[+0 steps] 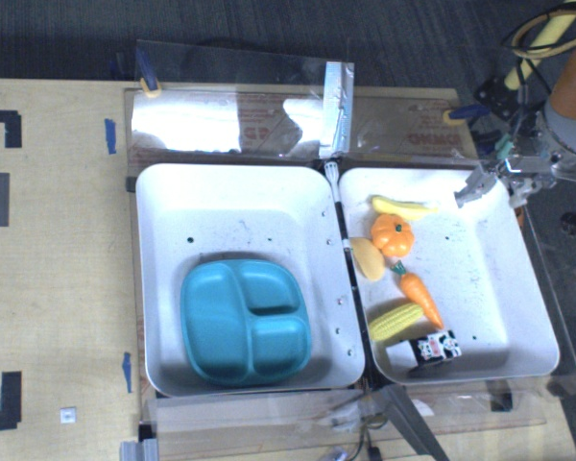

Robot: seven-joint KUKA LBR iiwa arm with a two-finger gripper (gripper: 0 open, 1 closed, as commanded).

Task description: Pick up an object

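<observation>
The gripper [494, 182] is seen at the upper right corner of the right bin [518, 286], above its rim. Its two fingers are spread apart, with nothing between them and nothing touched by them.

Two white bins are set side by side on the bench. In the left bin [173, 209] one blue divided plate [245, 322] is laid — three compartments, toward the near side.

In the right bin six small things are counted, all gathered along its left half:
- one yellow banana [400, 206], nearest the gripper but apart from it
- one orange pumpkin [393, 236], just below the banana
- one pale tan piece [368, 257], against the pumpkin's left side, beside the bin wall
- one carrot [420, 297], slanted down to the right from the pumpkin
- one corn cob [396, 322], lying just beside the carrot's lower end
- one small black-and-white item [437, 348] — too small to be made out further — near the bin's near edge

The right half of that bin is bare white.
</observation>
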